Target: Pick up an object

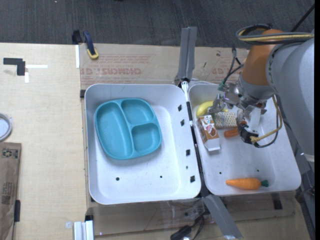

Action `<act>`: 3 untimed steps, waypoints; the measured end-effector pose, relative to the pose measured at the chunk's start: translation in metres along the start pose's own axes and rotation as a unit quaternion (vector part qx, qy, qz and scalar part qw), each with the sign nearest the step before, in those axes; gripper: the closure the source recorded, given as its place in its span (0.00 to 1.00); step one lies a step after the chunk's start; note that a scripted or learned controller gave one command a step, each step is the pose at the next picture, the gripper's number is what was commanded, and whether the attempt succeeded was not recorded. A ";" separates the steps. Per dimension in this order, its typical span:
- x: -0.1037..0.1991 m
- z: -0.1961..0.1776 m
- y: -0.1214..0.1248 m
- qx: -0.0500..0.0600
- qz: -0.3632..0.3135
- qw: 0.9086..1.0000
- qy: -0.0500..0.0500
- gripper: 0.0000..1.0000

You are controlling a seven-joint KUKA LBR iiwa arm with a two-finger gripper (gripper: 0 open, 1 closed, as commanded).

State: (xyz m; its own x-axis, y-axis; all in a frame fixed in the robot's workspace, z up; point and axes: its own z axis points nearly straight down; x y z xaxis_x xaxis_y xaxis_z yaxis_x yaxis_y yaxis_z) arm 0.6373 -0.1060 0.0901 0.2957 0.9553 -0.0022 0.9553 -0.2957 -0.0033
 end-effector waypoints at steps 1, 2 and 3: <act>-0.025 -0.036 -0.047 0.002 0.101 0.995 0.000 0.00; -0.021 0.000 -0.074 0.000 0.070 0.998 0.000 0.00; -0.022 -0.005 -0.075 0.004 0.072 0.997 0.000 1.00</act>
State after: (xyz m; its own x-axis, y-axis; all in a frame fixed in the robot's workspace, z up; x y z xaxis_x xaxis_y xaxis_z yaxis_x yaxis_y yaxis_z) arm 0.5591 -0.1046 0.0952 0.4296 0.9030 -0.0037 0.9030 -0.4296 -0.0099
